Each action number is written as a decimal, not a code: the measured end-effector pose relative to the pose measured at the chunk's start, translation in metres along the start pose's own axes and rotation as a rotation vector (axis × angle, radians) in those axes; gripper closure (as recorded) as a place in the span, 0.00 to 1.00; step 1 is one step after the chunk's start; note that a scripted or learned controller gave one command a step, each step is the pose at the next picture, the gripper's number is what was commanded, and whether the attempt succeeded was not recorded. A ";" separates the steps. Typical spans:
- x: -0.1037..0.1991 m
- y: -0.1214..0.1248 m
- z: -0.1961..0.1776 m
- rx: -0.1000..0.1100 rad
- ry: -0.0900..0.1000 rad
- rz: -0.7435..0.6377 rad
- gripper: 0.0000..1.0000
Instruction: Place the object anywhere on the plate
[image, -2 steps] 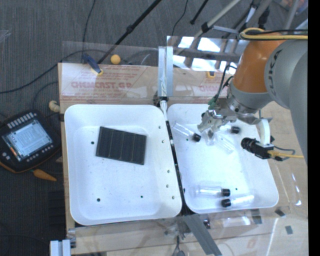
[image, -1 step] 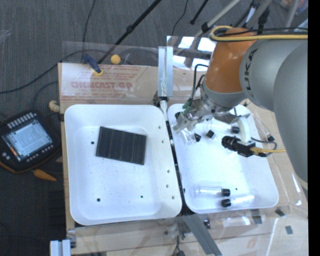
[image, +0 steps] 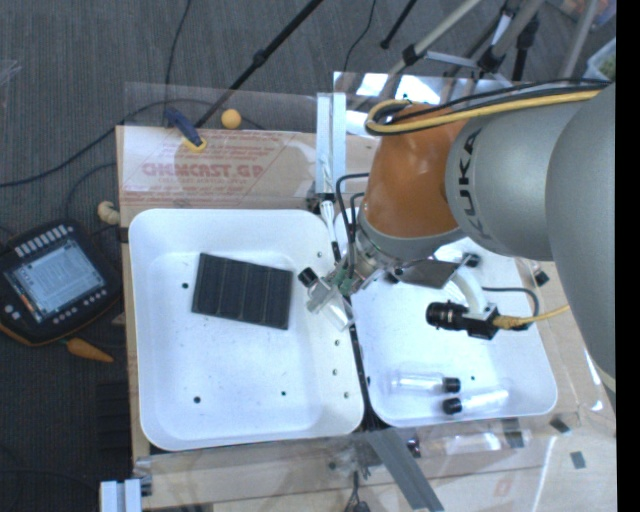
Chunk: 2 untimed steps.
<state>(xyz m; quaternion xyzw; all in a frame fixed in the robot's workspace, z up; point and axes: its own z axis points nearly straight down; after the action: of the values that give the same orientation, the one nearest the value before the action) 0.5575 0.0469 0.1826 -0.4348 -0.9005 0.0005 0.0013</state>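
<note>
A dark ribbed rectangular plate (image: 243, 291) lies flat in the left bin (image: 175, 400), toward its back. Two clear tubes with black caps rest in the right bin (image: 535, 385) near its front: one tube (image: 424, 382) sits further back and the other tube (image: 476, 402) is closer to the front wall. My gripper (image: 325, 292) hangs low over the seam between the two bins, just right of the plate's right edge and well back from the tubes. The bulky grey and orange wrist above hides much of the right bin's back half.
A black cylindrical fitting with a yellow cable (image: 455, 316) juts out over the right bin. A cardboard sheet (image: 220, 170) lies behind the left bin. A teach pendant (image: 55, 280) sits on the floor at far left. The bins' shared walls rise between the plate and the tubes.
</note>
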 end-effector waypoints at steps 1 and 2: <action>0.085 0.040 -0.066 -0.003 -0.002 -0.247 1.00; 0.131 0.084 -0.002 0.000 0.000 -0.332 1.00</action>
<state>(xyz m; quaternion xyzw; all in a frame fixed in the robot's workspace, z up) 0.5423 0.2015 0.1848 -0.2802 -0.9599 0.0006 0.0013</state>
